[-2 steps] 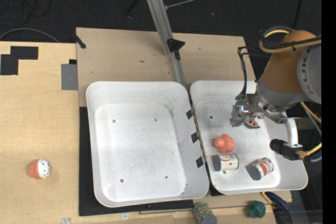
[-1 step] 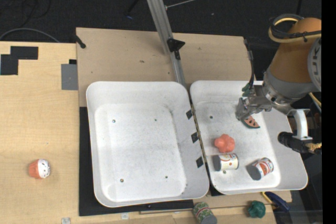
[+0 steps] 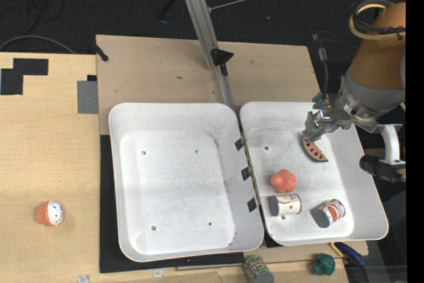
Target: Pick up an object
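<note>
While the arm reaches in from the right, its gripper (image 3: pixel 317 131) hangs over the far part of the right bin (image 3: pixel 371 225), just above a watermelon slice (image 3: pixel 315 149) lying on the bin floor; whether the fingers are open or closed cannot be told. Nearer in that bin sit a red ball (image 3: pixel 283 180), a small can (image 3: pixel 286 205) and a second can (image 3: pixel 328 212), with the left bin (image 3: pixel 126 117) alongside on the worktop (image 3: pixel 159 69).

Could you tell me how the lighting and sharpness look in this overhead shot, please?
Camera view: even light on both bins; the left bin shows a soft shadow along its left side and no hard glare; the floor behind is almost black; the gripper and watermelon slice look slightly soft; the red ball reads clearly.
</note>
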Controlling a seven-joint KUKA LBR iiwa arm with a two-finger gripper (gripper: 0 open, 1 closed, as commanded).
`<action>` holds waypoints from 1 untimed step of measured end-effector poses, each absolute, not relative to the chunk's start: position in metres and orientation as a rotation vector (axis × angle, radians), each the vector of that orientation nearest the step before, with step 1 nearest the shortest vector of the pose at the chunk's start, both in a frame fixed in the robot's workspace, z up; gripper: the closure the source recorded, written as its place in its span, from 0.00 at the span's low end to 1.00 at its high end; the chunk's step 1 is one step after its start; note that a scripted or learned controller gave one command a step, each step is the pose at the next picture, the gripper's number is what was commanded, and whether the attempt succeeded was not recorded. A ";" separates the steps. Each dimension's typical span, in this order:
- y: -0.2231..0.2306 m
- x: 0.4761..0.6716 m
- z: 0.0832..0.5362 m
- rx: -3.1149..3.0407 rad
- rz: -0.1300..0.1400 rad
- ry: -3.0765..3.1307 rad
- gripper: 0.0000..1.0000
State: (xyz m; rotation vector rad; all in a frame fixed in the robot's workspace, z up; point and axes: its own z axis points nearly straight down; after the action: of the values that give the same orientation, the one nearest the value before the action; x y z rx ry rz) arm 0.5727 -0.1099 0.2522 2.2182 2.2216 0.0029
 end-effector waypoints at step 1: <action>-0.063 0.581 0.245 2.220 -0.001 2.228 1.00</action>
State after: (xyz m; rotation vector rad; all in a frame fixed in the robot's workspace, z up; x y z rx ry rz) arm 0.5812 -0.0627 0.2453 2.2198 2.2276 -0.0008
